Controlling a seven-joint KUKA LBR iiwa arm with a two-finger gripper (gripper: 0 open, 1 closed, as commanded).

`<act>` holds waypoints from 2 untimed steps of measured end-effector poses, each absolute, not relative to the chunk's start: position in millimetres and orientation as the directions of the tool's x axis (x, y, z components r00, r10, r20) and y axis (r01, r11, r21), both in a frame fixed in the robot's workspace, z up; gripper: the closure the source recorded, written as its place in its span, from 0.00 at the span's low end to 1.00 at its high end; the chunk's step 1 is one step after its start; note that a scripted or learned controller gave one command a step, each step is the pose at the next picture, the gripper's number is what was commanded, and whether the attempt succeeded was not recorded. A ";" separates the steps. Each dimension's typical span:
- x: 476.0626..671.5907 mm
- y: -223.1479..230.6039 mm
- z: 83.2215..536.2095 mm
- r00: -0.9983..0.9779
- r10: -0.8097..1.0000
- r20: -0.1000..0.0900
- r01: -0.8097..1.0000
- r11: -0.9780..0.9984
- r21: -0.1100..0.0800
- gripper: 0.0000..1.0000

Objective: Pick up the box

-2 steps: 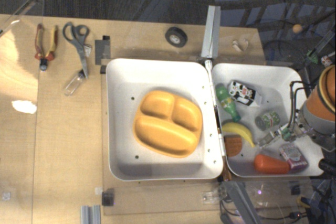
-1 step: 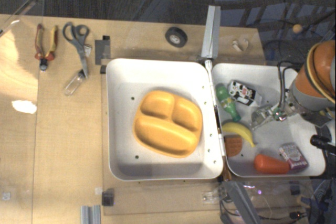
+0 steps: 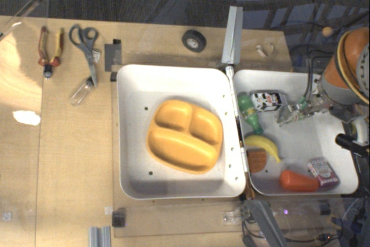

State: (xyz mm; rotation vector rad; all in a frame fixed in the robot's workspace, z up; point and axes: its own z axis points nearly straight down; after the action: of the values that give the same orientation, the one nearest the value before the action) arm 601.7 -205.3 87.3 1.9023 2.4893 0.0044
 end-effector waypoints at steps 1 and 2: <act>665.2 -205.5 85.6 -0.340 0.941 0.005 0.940 0.340 -0.016 0.00; 662.8 -131.7 86.9 -0.466 0.885 -0.002 0.885 0.466 -0.002 0.00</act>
State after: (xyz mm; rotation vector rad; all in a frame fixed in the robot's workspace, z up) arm 662.8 -131.7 86.9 1.6230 2.6887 -0.0043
